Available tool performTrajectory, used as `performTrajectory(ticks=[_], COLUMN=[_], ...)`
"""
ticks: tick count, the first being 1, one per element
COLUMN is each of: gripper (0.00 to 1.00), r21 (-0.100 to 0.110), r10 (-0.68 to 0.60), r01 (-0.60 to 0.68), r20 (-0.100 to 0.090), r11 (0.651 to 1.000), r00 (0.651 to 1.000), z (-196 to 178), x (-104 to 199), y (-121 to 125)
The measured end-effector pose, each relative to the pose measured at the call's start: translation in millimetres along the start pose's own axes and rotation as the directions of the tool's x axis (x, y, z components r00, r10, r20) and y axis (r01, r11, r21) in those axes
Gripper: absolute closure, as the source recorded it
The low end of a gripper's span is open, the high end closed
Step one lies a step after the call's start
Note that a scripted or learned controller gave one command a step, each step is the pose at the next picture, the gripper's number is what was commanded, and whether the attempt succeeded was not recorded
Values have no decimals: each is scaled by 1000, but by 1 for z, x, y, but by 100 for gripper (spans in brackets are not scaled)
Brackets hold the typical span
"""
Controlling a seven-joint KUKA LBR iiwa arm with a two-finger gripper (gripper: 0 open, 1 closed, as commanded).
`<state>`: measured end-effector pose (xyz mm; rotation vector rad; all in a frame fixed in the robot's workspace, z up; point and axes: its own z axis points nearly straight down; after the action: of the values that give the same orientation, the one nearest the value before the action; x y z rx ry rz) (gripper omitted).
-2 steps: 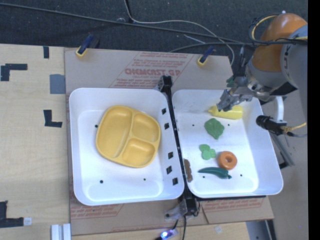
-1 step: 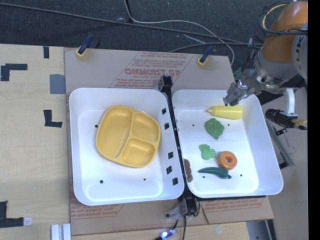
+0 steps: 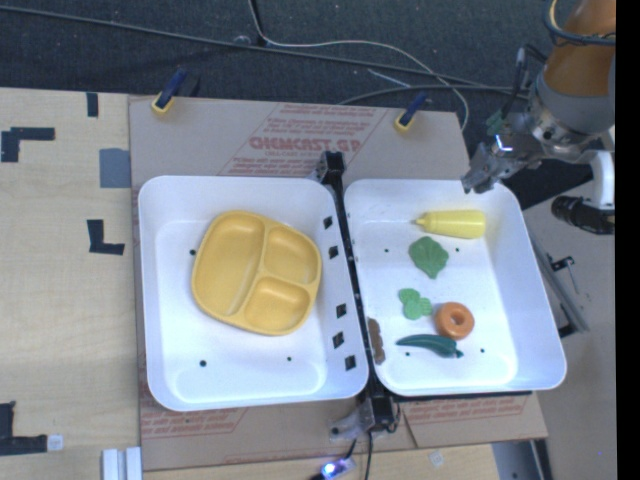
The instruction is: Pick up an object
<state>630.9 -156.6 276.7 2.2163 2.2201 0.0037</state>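
Pincer (image 3: 482, 175), grip state unclear, hovers over right bin's (image 3: 535, 298) rim near glossy yellow corn (image 3: 455, 224).

Grey arm (image 3: 575, 88) with an orange band (image 3: 590, 28) and dark metal fittings at its wrist.

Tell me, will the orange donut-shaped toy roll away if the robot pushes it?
Probably not: the orange donut-shaped toy lies flat in the right white bin, so it would likely slide. It looks small, so probably light. The dark green pepper toy beside it might get bumped.

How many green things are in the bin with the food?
3: a leafy green piece below the yellow corn, a small green piece left of the orange ring, and a dark green pepper at the front.
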Motion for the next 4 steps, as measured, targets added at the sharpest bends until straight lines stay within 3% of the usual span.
performTrajectory(ticks=[2, 4], gripper=[100, 100], r21=[9, 9], r10=[-2, -3], r01=[2, 3], r20=[-2, -2], r11=[1000, 1000], r00=[1000, 1000], z=[16, 48], x=[87, 177], y=[-51, -83])
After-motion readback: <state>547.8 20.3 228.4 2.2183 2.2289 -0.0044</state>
